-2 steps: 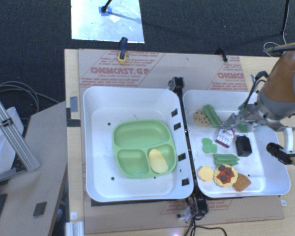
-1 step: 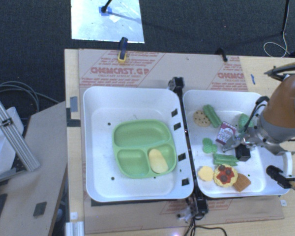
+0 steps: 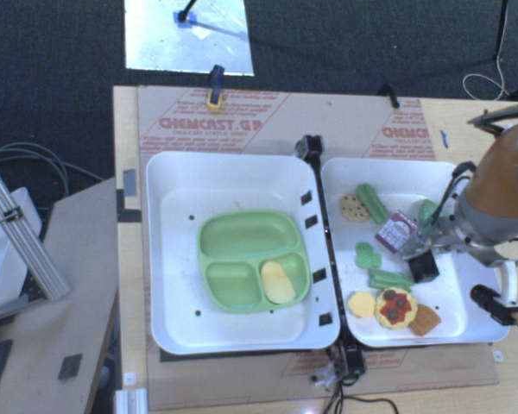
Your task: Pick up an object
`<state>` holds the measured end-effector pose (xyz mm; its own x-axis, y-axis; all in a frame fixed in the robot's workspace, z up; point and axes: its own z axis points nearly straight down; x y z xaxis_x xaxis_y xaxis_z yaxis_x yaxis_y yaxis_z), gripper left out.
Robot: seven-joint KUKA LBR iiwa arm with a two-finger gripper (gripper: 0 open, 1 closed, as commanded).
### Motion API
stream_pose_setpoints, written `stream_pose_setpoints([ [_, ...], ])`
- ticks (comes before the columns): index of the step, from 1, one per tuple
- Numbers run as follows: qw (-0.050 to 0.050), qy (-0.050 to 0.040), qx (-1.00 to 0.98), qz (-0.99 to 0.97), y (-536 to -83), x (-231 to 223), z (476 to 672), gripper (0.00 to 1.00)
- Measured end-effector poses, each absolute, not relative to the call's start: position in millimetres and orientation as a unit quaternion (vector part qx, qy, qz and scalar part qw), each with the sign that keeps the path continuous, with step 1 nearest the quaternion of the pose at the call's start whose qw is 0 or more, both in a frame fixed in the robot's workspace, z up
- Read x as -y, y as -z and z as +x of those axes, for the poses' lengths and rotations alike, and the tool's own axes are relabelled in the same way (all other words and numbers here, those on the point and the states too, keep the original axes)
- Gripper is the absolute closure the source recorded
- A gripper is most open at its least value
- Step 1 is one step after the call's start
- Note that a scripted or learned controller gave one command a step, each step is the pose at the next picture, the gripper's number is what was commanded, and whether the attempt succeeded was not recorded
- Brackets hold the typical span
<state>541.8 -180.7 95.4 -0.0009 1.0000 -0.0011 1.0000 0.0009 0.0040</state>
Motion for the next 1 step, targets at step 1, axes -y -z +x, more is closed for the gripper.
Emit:
stream_pose_setpoints([
  [1, 0.007, -0.0065, -0.711, 0.703, -255.8, 114.4, 563.2, 1.00],
])
